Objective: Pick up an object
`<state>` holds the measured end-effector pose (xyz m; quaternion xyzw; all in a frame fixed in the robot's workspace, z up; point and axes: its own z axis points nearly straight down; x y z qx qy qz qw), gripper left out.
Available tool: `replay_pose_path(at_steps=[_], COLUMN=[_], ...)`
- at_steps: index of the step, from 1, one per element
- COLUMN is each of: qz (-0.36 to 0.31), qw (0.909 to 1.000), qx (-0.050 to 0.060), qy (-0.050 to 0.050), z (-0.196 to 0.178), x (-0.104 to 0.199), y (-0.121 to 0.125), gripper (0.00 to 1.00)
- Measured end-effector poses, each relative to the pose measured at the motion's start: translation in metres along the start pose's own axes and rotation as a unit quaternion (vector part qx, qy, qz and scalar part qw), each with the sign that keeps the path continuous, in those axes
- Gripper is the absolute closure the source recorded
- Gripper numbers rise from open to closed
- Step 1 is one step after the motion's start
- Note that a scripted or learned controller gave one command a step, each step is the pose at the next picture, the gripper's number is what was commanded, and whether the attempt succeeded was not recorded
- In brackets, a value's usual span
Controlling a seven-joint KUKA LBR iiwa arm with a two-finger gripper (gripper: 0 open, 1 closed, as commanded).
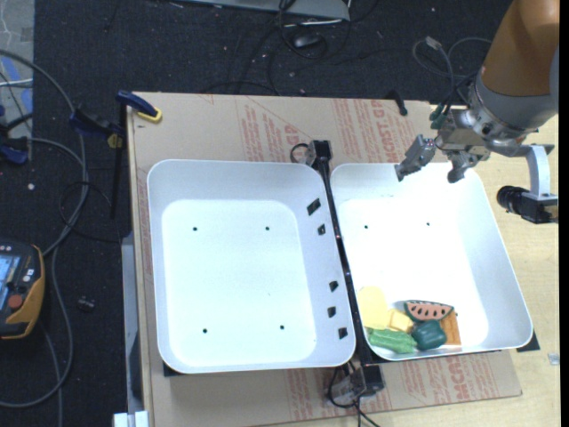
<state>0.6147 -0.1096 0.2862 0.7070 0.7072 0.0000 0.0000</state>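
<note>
My gripper (436, 165) hangs over the far edge of the right bin (462, 238), fingers spread apart with nothing between them. At the near edge of that bin lies a small pile of toy food: a pale yellow block (374, 306), a watermelon slice (429, 310), a green pickle-like piece (391, 341), a dark teal piece (429, 335) and an orange piece (451, 329). The pile is well below the gripper in the view, far from its fingers.
The left bin (236, 265) sits beside the right one, with black clips (331, 229) along the shared divider. A blue and yellow clamp (140, 107) grips the board's far left corner. Cables and a black bar lie on the dark floor beyond.
</note>
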Motion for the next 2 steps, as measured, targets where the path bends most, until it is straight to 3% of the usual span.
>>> replay_pose_path(at_steps=[1, 2], qz=[0.027, -0.002], qw=[0.9996, 1.0], qx=[-0.002, 0.006], qy=[0.0, 0.001], z=[-0.032, 0.1], x=[-0.004, 0.073], y=[-0.043, -0.08], gripper=[0.0, 0.0])
